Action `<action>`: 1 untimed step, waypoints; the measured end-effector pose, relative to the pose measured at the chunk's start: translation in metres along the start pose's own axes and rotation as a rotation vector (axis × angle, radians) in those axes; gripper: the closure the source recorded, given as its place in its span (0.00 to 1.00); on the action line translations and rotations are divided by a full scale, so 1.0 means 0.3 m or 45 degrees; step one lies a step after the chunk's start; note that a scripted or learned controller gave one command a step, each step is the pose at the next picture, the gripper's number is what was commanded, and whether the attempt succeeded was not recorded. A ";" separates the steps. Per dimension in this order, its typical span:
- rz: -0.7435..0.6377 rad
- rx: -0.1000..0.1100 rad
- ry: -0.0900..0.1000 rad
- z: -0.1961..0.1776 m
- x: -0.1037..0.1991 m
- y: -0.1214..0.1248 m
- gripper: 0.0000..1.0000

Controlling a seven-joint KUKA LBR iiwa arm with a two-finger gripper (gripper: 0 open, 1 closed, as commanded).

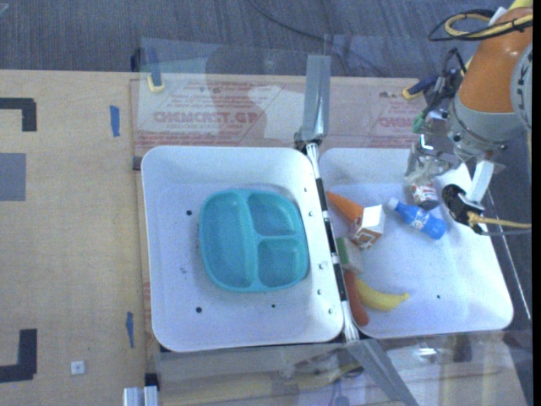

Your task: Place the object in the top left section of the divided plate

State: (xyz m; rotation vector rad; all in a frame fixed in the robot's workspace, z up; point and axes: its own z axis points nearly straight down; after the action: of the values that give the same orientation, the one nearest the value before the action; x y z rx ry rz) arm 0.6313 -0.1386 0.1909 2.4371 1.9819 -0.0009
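Note:
A teal divided plate (254,240) lies in the left bin (169,184), with one long section on its left and two smaller ones on its right; all three hold nothing. My gripper (426,176) hangs over the far right part of the right bin (473,303). Directly under it sits a small brownish-and-white object (425,195); whether it is held I cannot make out. A blue bottle (420,219) lies just in front of that object.
An orange carrot (342,203) and a small white-and-brown carton (369,225) lie by the divider between the bins. A banana (381,298), a red item (359,312) and a green item (341,249) sit nearer the front. Cables trail from the wrist at right.

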 end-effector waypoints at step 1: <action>-0.366 0.001 0.002 -0.025 0.220 -0.126 1.00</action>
State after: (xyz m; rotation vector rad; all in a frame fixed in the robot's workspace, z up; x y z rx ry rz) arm 0.6077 -0.0662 0.1982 2.1293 2.3113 -0.0002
